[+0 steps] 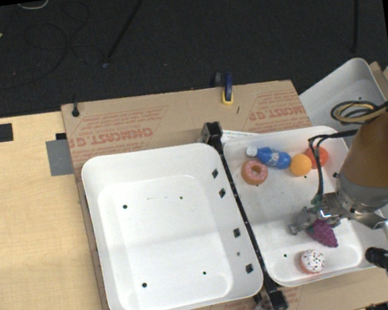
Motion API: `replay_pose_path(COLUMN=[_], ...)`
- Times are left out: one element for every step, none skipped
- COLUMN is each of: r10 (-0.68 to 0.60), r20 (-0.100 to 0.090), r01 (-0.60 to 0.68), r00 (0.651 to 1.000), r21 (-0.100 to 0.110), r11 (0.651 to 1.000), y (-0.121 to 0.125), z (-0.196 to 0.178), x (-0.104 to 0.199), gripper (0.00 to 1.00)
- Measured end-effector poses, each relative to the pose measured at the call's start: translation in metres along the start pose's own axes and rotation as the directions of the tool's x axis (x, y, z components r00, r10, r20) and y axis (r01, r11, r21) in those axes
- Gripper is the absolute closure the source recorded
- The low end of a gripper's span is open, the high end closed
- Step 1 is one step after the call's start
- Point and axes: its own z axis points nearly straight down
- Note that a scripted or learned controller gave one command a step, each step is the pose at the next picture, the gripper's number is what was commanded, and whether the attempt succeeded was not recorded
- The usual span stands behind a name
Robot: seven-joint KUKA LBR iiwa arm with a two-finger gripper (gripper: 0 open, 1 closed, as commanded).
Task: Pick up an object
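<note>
The claw (312, 218) hung low in the right bin (291, 273), directly beside a purple toy (325, 233); whether its fingers were parted or gripped anything could not be told. The toy appeared the chosen target. A donut (255, 172) and speckled ball (312, 261) lay apart.

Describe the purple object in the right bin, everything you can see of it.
The purple object is a small, dark magenta lump, longer than wide, tapering toward its lower right end. Its surface looks matte and slightly bumpy, though it is too small to name the material or what it depicts. It lies on the floor of the right bin, toward the front, directly below the gripper, whose metal parts overlap its upper end. Whether they touch cannot be told. A white speckled ball sits apart, just in front of it.
</note>
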Motion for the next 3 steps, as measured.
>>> replay_pose_path(r10=[-0.006,-0.001,-0.006], r20=[0.001,-0.002,0.001], r01=[0.006,0.001,0.006], r00=[1.000,1.000,1.000], r21=[-0.007,0.003,-0.006], r11=[1.000,1.000,1.000], y=[0.086,0.017,0.094], z=[-0.001,0.000,0.000], x=[0.015,0.024,0.042], gripper=[0.00,0.00,0.00])
